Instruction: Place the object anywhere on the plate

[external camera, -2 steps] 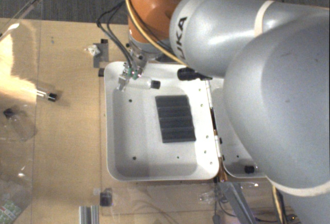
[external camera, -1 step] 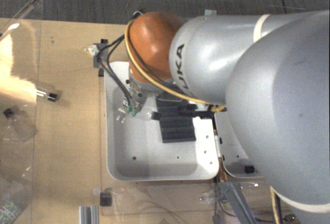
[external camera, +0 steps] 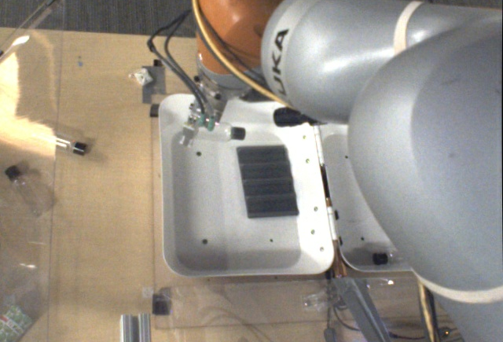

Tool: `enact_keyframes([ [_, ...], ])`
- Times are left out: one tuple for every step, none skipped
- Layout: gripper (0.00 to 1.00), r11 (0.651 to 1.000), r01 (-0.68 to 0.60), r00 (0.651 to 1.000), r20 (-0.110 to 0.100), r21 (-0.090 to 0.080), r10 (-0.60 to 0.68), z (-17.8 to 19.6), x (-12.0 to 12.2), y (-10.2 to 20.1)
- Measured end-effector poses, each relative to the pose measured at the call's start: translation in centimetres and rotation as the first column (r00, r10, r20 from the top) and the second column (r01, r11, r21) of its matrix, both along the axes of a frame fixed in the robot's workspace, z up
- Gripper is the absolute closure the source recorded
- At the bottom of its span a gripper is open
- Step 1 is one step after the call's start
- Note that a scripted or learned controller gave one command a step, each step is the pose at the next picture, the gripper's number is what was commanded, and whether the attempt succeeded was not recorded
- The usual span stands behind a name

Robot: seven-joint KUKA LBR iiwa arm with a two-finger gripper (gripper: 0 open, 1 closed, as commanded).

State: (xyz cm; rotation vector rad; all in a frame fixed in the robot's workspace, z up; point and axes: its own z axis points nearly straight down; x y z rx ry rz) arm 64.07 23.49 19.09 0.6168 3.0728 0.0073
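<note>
Two small clear vials with black caps (external camera: 72,146) lie on the pale wooden bench (external camera: 102,238), well left of the bins. Next comes the left shallow white bin (external camera: 206,211). The gripper (external camera: 196,126) hangs over its far left corner, and whether it is apart or together cannot be told; nothing is seen clamped in it. A dark grey ribbed rectangular plate (external camera: 268,181) lies flat on this bin's floor, right of centre. The grey arm (external camera: 338,57) covers most of the right white bin (external camera: 354,199), where a small black object (external camera: 380,258) sits near the front wall.
</note>
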Motion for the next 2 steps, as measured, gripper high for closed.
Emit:
enact_keyframes([
  [1.00, 0.954, -0.299, 0.954, -0.001, -0.001, 0.299, -3.3, -8.9, 0.1],
  [1.00, 0.783, -0.622, 0.783, 0.003, -0.005, 0.622, 3.6, -0.1, -0.1],
])
